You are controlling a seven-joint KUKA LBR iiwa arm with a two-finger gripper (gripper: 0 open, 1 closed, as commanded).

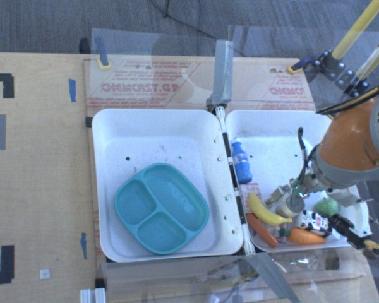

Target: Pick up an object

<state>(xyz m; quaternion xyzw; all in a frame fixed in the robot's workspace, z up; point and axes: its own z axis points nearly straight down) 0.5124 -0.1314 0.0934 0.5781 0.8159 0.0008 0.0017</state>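
Observation:
The right bin [271,124] holds a blue bottle [242,163] along its left wall. A yellow banana [265,212] lies near its front, with a red-orange carrot [262,230] just in front of it. Further right are an orange carrot-like piece [306,235], a small black-and-white item [317,221] and a green object [326,206]. My gripper [289,199] is low in the right bin, just right of the banana's upper end and left of the green object. Nothing shows clearly held in it.
The left bin [114,124] holds a teal divided plate [162,208] toward its front. A grey divider post [222,74] stands behind the wall between the bins. The arm's orange band [354,144] hangs over the right bin's right side.

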